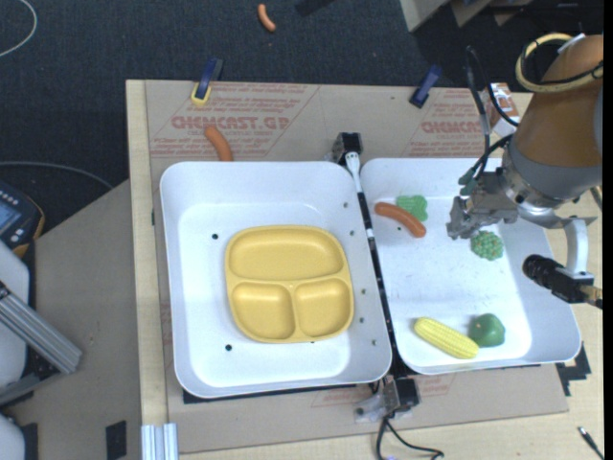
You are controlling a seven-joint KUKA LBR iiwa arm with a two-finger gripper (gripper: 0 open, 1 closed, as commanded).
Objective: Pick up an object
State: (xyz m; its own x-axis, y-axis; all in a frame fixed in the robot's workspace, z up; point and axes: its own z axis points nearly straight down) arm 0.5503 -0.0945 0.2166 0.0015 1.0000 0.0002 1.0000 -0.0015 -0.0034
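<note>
My gripper (469, 223) hangs over the right bin (450, 286), near its upper right part. Just below and right of it lies a broccoli floret (488, 246), close to the fingertips. To the gripper's left are a second green floret (413, 205) and an orange-red sausage (400, 218). A yellow corn cob (444, 337) and a green pepper (488, 330) lie near the bin's front edge. I see nothing between the fingers.
The left bin (192, 286) holds a yellow three-compartment plate (287, 282). Another sausage (219, 143) lies on the cardboard behind the left bin, and one (266, 16) on the dark floor. Blue clamps (204, 81) grip the board's far edge.
</note>
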